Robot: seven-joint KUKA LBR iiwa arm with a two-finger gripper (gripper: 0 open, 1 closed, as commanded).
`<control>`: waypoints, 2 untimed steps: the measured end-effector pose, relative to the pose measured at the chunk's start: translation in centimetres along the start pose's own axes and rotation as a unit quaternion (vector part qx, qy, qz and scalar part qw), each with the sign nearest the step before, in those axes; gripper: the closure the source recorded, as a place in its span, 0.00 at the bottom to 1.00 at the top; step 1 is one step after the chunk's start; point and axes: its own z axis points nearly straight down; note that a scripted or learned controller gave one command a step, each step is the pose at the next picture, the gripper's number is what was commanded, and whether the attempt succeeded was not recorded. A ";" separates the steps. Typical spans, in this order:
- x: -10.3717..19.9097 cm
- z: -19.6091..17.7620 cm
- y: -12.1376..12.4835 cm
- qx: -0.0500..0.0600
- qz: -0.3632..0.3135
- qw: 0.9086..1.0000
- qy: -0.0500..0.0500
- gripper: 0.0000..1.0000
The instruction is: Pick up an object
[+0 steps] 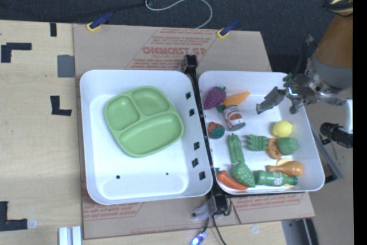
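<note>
Spanning the counter (pixel 34 140) are two white bins: the left bin (pixel 92 123) holds a green tray (pixel 144 121), the right bin (pixel 312 152) a heap of toy food. The arm (pixel 338 54) reaches in over the right bin's far edge; its hand (pixel 282 99) hangs above bare bin floor, fingers spread wide, holding nothing. Just beside it lies a lemon (pixel 282 128), with a small can (pixel 234 117) nearer the divider.

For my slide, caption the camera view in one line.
Tool hovers over the right bin of toy food; a green tray sits in the left bin.
</note>
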 end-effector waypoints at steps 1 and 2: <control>3.3 -17.8 -1.2 -0.008 -0.002 1.000 -0.001 0.00; 3.1 -17.9 -1.2 -0.001 -0.001 1.000 -0.001 1.00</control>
